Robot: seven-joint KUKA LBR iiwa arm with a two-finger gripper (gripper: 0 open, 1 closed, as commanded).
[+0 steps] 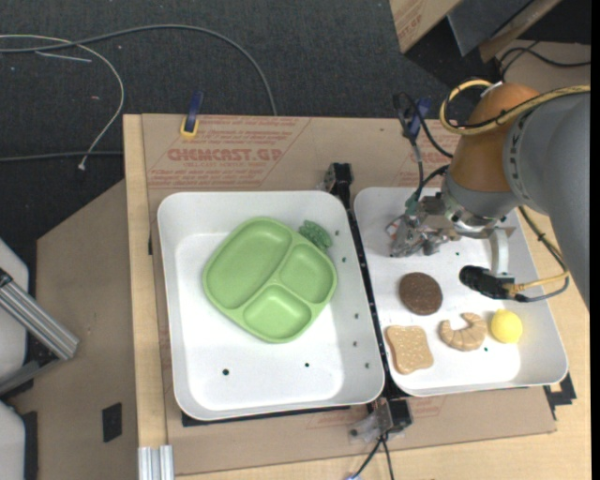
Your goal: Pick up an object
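The arm (553,141) is a thick, smooth grey tube ending in a rounded orange band (487,141). Yellow and black cables loop around that band. Below the band sits the metallic grey gripper (417,234), small and intricate.

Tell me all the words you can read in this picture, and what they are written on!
"CHEMCAST GP", in red letters on the brown protective paper covering the bench sheet behind the left bin; some letters are faint, so this reading is a best effort.
More of the same red print runs across that paper in smaller lines, too faint to read.
Red print also shows on the cardboard box at the top edge, too cut off to read.
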